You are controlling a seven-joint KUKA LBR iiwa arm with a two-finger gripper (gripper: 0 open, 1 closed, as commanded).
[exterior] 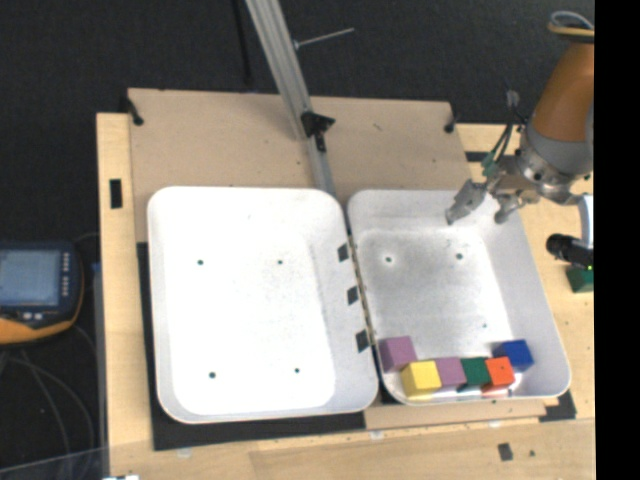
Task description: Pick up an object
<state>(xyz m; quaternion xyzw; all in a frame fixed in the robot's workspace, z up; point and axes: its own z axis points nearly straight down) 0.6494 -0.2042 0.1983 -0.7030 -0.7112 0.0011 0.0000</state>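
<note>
The surface, a pale wooden board, carries two shallow white bins side by side. The left bin is the larger-looking of the two, with small dark dots on its floor. The right bin touches it along a shared edge where three small dark clips sit; its floor is speckled grey.

The arm, grey with an orange band, enters from the right and ends above the far right corner of the right bin. Its claw hangs over that bin's far rim, its two fingers spread apart and released, with nothing between them.

A slanted metal rail runs from the top of the view down to the gap between the bins. A handheld device with a lit screen lies off the surface at the left.

The blocks cluster along the near edge of the right bin, well apart from the claw: a purple block at the left, a yellow block just beside it, a second purple block, a green block, an orange block and a blue block at the right. Neighbouring blocks touch or nearly touch.
</note>
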